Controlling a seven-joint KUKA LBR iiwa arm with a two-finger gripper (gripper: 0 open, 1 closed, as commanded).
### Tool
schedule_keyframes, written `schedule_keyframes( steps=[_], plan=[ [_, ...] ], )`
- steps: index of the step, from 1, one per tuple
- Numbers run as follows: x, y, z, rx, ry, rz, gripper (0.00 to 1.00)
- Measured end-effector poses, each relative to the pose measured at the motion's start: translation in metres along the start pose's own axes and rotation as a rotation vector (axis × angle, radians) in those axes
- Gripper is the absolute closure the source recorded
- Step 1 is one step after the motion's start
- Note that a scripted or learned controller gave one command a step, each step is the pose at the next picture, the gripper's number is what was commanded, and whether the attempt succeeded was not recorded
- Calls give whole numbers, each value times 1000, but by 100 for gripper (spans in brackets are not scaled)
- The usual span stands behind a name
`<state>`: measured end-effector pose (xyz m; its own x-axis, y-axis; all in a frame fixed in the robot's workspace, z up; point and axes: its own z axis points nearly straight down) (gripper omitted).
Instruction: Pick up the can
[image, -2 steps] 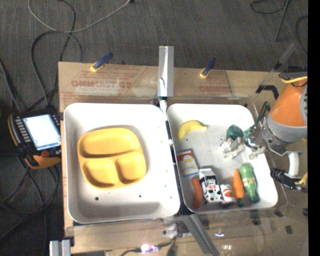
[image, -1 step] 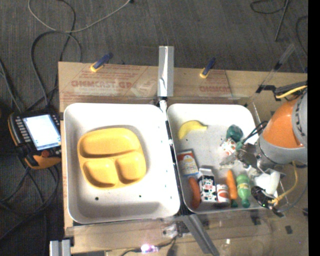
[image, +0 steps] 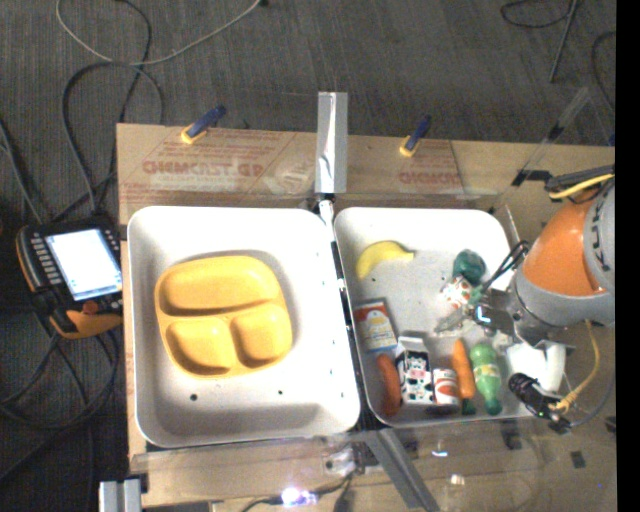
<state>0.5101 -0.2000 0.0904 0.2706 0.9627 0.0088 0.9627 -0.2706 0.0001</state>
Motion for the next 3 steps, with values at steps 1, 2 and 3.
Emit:
schedule_keyframes(
  steps=[1,2,3],
  plan=[
    [30,83,-5,7,-12,-15,0],
    [30,82,-11,14,-17,-17,100],
    [49,93,-4,-20,-18,-97,100]
  ],
)
